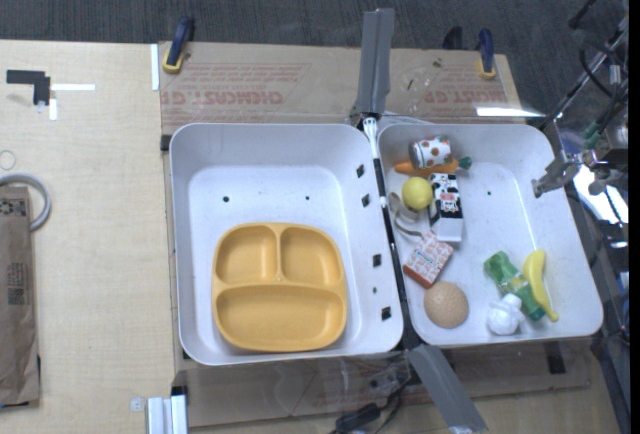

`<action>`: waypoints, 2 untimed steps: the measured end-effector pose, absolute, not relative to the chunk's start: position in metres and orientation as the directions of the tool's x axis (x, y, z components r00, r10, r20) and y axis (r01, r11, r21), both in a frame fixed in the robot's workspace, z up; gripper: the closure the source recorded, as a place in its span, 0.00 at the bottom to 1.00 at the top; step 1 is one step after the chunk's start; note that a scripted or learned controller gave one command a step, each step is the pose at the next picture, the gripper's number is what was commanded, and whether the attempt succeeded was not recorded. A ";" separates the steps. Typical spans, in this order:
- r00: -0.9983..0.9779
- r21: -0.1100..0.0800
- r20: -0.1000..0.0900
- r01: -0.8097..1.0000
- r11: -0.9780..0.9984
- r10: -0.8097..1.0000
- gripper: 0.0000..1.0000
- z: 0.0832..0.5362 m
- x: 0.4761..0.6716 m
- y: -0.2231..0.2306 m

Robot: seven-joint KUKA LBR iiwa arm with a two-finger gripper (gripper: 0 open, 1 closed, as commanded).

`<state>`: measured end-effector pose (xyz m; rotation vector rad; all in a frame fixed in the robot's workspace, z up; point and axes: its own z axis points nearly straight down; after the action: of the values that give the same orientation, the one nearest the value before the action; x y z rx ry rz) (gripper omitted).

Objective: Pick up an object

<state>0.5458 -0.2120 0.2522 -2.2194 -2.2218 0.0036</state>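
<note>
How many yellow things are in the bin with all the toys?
2. A yellow ball sits near the right bin's left wall, and a banana lies by its right wall near the front. Others may hide under the pile.

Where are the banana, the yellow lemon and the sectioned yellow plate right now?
banana [539,284]: camera view, middle of its curved body, right bin.
lemon [417,192]: camera view, centre of its rounded top, right bin.
sectioned plate [281,286]: camera view, central divider ridge, left bin.
</note>
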 end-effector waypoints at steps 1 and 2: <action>-0.029 -0.003 0.000 1.000 0.029 1.000 0.00 0.192 0.551 -0.132; -0.144 0.000 -0.001 0.990 0.144 0.990 0.00 0.092 0.598 -0.104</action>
<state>0.5980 -0.1042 0.0918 -2.0560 -2.3768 0.0012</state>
